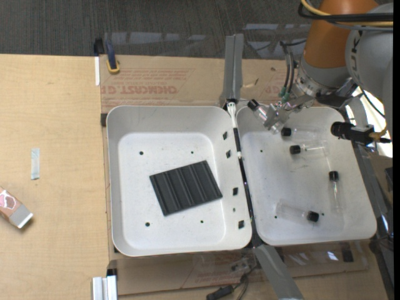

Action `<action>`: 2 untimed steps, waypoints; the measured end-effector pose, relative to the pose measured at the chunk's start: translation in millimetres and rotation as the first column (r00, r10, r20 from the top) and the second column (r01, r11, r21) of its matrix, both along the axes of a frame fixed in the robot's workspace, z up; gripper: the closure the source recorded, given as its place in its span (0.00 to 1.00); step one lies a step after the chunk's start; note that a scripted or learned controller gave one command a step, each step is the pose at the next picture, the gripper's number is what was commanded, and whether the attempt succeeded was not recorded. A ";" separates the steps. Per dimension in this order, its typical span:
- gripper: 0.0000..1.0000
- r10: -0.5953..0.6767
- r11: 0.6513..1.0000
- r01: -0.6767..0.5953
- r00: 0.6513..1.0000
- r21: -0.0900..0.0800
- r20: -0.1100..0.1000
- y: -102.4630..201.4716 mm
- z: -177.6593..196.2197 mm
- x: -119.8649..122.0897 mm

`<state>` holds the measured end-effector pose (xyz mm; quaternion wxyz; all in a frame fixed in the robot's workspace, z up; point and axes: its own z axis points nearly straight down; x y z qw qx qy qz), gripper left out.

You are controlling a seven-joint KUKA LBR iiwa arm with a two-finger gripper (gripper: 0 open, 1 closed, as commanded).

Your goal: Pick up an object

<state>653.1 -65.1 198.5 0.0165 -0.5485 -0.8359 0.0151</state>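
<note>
A ribbed black pad lies flat in the left bin, its long axis running from lower left to upper right. The claw hangs over the back left corner of the right bin, well apart from the pad. Whether the claw is open or holds anything cannot be told. Clear tubes with black caps lie in the right bin near the claw

Robotics lab: plywood bench, grey carpet, two white bins.
</note>
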 end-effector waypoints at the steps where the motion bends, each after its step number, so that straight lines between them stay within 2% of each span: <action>1: 1.00 0.003 1.000 -0.003 1.000 -0.002 -0.004 -0.1 5.4 0.3; 2: 1.00 0.005 1.000 -0.005 1.000 -0.004 -0.007 -0.2 11.1 0.7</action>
